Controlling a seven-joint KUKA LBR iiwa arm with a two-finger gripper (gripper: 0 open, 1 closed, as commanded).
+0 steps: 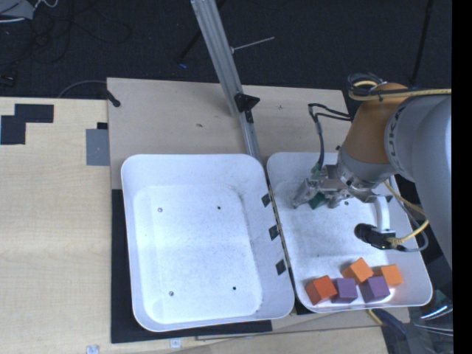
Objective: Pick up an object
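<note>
My pincer [318, 195] over right bin [295, 271], nothing seen in it, open or clenched unclear. Approach step. Blocks [354, 280] well below-right; next: reposition, descend.

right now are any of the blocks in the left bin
No, the orange blocks and purple blocks all sit clustered at the near edge of the right bin.

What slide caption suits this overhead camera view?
Claw poised over the right bin, above orange and purple blocks clustered at its near edge.
</note>
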